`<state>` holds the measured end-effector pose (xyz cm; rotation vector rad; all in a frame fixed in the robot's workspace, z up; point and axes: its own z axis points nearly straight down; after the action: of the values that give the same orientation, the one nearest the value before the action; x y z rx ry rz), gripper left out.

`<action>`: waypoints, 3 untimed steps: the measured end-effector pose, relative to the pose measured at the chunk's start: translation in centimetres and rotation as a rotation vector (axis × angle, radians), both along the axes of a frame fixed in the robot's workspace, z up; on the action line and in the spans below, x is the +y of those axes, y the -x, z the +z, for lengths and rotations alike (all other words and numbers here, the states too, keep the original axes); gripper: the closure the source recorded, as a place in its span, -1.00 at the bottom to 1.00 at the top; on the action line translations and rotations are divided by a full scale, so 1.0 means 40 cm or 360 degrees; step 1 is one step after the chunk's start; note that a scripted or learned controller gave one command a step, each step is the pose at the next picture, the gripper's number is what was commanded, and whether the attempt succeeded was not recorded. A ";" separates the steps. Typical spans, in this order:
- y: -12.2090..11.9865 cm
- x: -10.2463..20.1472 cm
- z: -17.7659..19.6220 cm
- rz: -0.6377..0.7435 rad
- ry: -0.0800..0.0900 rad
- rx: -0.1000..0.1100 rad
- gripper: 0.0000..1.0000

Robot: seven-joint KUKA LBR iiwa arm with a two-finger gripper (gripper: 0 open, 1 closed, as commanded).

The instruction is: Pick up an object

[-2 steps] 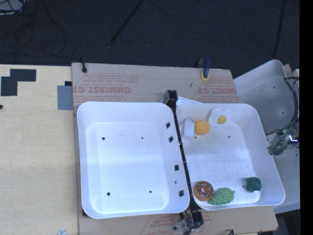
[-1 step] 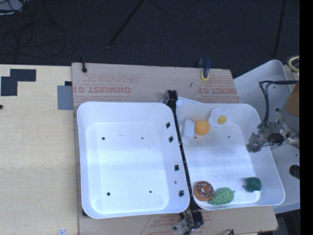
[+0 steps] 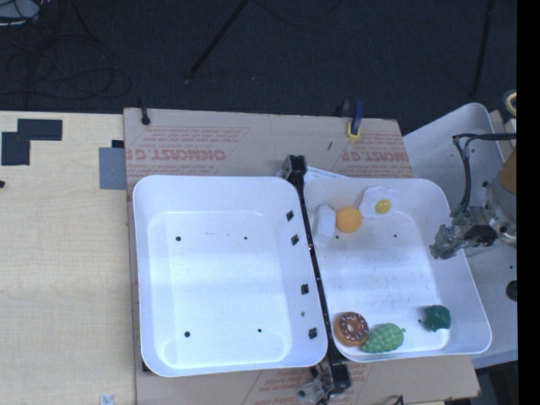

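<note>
In the camera view the gripper sits at the right rim of the right bin, about level with the middle of that bin; from this angle I cannot tell what state the tool is in, and nothing shows in its hold.

Taking the right bin as the landmark, the candidates split into two clusters. At its far end lie an orange ball, a white lump touching it on the side nearer the divider, and a fried egg just beside the ball toward the far right corner. At its near end lie a donut, green grapes touching it, and a dark green piece a little apart, near the right wall. The bin's middle is bare, and so is the left bin.

The risks follow from that layout. The gripper is over the rim, so a straight descent would likely strike the wall or close on nothing. The ball could roll away from a glancing touch. The egg looks flat and may slip under the tool. Donut and grapes touch, so a grab there may nudge both and secure neither. The dark green piece sits close to the wall, leaving little room on that side.
</note>
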<state>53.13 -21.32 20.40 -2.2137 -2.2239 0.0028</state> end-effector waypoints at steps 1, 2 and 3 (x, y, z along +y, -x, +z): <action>-0.113 0.005 -0.253 0.0000 -0.0003 0.0006 1.00; -0.113 0.002 -0.213 0.0001 0.0000 0.0000 1.00; -0.112 0.000 -0.190 0.0005 0.0000 0.0003 1.00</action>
<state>57.61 -21.31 12.82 -2.2095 -2.2263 0.0049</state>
